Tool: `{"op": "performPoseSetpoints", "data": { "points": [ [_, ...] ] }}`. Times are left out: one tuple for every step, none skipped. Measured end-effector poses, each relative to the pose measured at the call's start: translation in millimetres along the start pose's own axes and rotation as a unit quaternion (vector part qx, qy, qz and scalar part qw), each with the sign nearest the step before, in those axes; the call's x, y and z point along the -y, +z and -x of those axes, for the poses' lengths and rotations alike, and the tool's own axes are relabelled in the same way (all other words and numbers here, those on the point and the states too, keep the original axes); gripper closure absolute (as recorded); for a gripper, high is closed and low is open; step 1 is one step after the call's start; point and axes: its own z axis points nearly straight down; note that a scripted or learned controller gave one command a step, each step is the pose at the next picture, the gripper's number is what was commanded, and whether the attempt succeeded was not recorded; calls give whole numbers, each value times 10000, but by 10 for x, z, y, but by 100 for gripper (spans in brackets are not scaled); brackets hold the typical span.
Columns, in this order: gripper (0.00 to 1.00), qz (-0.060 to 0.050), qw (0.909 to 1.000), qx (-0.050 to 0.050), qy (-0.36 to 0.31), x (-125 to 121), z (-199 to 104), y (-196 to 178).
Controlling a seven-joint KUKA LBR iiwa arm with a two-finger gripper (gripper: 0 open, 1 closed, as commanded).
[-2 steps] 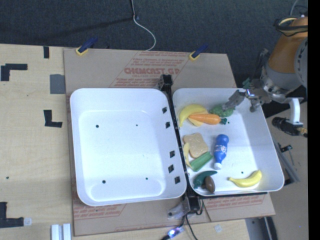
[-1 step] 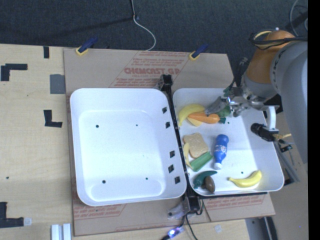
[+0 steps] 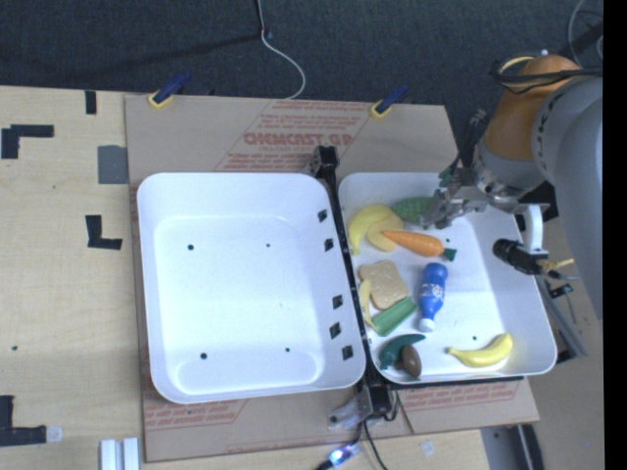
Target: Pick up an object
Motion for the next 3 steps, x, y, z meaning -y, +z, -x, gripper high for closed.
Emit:
{"op": "performPoseSetpoints", "data": {
  "points": [
    [100, -63, 10000, -9, 5, 138, -270, 282],
    [100, -52, 10000, -8, 25, 561, -78, 254],
    [100, -3, 10000, -20, -30, 545, -880, -745]
  ]
}}
